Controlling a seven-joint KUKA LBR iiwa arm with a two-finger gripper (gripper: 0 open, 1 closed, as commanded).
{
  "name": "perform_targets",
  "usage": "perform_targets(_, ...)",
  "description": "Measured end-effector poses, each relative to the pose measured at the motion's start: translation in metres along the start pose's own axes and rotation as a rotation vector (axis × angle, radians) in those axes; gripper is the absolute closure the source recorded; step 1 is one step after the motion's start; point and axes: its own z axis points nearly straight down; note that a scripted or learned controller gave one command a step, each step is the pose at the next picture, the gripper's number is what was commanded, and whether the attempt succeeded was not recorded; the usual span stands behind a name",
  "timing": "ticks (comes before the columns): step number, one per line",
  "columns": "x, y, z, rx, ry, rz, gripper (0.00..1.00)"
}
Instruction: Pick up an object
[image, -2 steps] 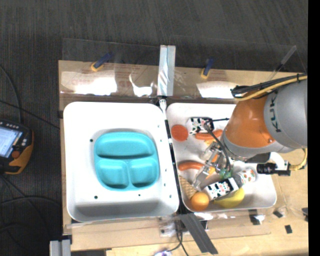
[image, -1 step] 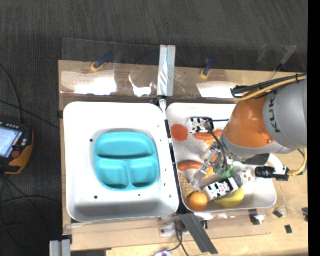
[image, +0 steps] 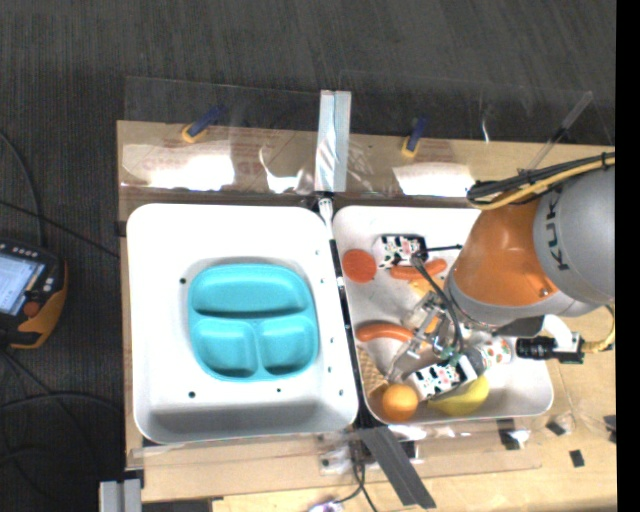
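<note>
Right bin (image: 540, 400), crowded: gripper (image: 425, 340) low over the middle, jaws apart with nothing between them. Nearest pick is the orange sausage (image: 383, 331), just left of the jaws, long axis running left–right; an orange fruit (image: 399, 401), patterned box (image: 441, 377) and banana (image: 463, 396) crowd the near side. Left bin (image: 160, 400) holds a blue tray (image: 250, 318) — well apart from the arm.

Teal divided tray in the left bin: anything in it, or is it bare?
Bare. The teal divided tray lies flat in the left bin, and all three of its compartments show plain teal floor.
</note>
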Motion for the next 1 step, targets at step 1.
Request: perform_targets(1,-0.0598,0.0314,0.0025,0.001,0.01,-0.07,0.0)
